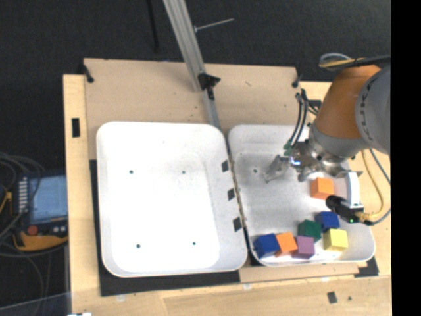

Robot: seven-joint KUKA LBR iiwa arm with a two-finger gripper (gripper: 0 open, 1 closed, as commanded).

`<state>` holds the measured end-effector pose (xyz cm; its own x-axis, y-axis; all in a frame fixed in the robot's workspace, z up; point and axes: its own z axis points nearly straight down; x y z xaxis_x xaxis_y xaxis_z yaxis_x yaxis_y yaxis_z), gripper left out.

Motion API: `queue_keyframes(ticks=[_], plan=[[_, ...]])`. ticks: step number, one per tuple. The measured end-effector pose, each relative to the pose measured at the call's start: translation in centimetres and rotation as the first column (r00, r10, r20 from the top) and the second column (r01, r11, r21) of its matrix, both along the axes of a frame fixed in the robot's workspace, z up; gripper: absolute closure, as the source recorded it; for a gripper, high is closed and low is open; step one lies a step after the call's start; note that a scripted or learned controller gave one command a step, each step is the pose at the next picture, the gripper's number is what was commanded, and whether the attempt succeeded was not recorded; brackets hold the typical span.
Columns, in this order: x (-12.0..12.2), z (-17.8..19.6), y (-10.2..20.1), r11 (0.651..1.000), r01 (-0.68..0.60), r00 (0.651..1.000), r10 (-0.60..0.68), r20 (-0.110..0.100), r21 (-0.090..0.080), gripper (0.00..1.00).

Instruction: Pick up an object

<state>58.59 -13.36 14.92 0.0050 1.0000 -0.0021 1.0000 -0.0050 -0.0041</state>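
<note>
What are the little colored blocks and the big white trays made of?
The blocks, like the orange block and the yellow block, look like painted wood or foam: flat matte colors, sharp square edges. I can't tell which. The left bin and the right bin look like smooth molded plastic, with rounded corners and a slight sheen.
</note>
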Motion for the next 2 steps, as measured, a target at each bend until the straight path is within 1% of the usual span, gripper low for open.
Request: queue_keyframes(ticks=[1, 2], plan=[[0.0, -5.2, -0.2, 1.0, -0.002, 1.0, 0.002, 0.002, -0.001, 0.0], [0.2, -3.8, -0.1, 1.0, 0.004, 1.0, -0.004, 0.01, 0.003, 1.0]])
